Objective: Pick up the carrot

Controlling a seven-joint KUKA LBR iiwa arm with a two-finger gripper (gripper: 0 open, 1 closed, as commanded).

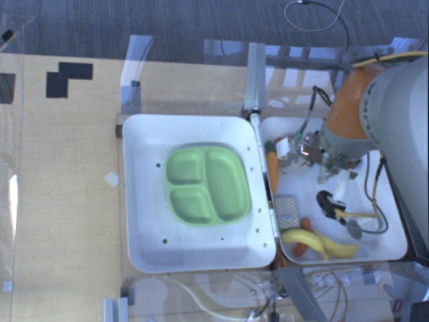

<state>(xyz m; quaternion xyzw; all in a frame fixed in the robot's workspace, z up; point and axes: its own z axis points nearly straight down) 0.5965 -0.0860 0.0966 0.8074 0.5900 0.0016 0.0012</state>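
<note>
- Your long orange carrot lies along the left wall of the right-hand shallow white bin, pointing away from the camera.
- Near its lower end sits a small speckled grey sponge block, with a curved yellow banana below that.
- The two-finger gripper hangs just right of the carrot; you cannot tell its pincer's state from here.
- A green three-compartment plastic plate rests in the left-hand white bin.

Bright, even overhead light, soft shadows, mild glare on the white bins, slight softness throughout.
</note>
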